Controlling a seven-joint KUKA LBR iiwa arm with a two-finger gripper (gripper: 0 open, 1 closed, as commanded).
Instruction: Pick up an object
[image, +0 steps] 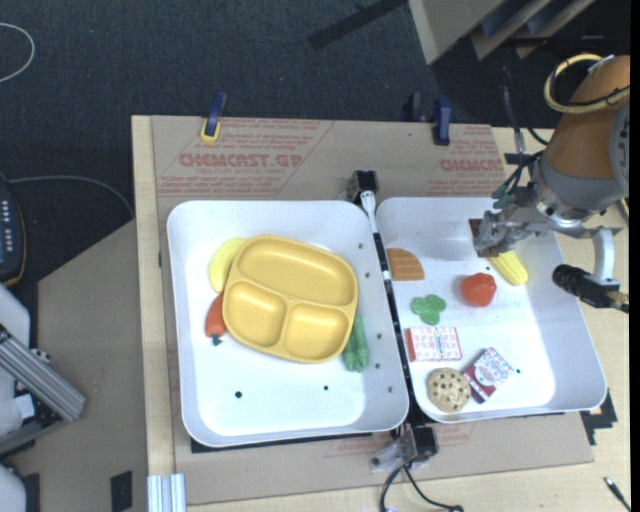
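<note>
My gripper (492, 240) hangs low over the far part of the right bin (570, 360), its tip right beside a yellow corn cob (512, 268). A red tomato (479, 289) lies just in front of the corn. Further left in that bin are a brown bread slice (405, 264) and a green broccoli piece (430, 308). Toward the near side lie a red-and-white card (434, 344), a cookie (448, 389) and a small red packet (490, 371). Nothing shows between the gripper's tips.
The left bin (200, 380) holds a yellow divided tray (290, 298), with a yellow banana-like piece (224, 260), a red-orange vegetable (215, 318) and a green leafy piece (356, 347) sticking out from under its edges. A black divider (380, 262) runs between the bins.
</note>
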